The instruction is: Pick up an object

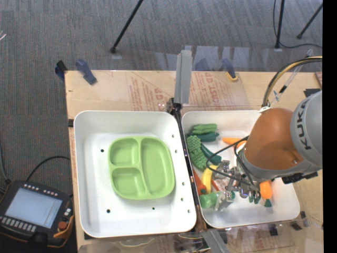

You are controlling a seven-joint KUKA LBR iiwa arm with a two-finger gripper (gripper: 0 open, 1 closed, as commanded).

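My gripper (230, 187) is low inside the right bin (287, 211), near its front, below the arm's orange band (271, 141). Just to its left lie a yellow banana-shaped toy (207, 181) and a green toy (207, 200). To its right is an orange carrot with a green top (266, 190). Further back in the bin are a knobbly green cob (195, 149), a light green pod (205, 128), a dark green piece (208, 137) and an orange piece (231, 140). The arm hides part of the bin.
The left bin (87, 141) holds a light green divided plate (141, 167). A grey upright post (183, 80) stands behind the divide between the bins. A teach pendant (34, 210) lies on the floor at the lower left.
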